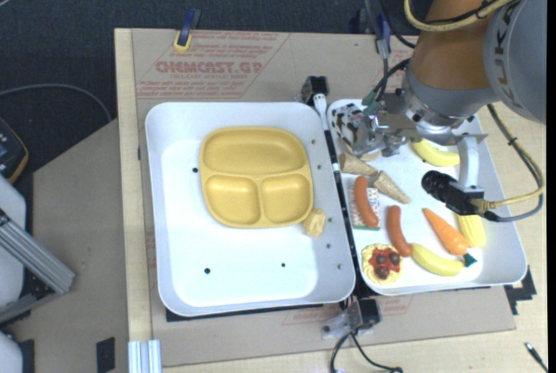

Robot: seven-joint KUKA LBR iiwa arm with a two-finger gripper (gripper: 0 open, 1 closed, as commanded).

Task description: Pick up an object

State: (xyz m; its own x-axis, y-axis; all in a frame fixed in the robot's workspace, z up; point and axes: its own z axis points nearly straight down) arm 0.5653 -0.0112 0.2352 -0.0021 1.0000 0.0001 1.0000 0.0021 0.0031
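Over the far left corner of the right bin (508, 263) sits the gripper (375, 129), but can't tell its grip from here. Just near of it lie two cones (372, 174), sausages (382, 215), a carrot (445, 229) and bananas (437, 259). Yellow tray (256, 176) fills the left bin (174, 276).
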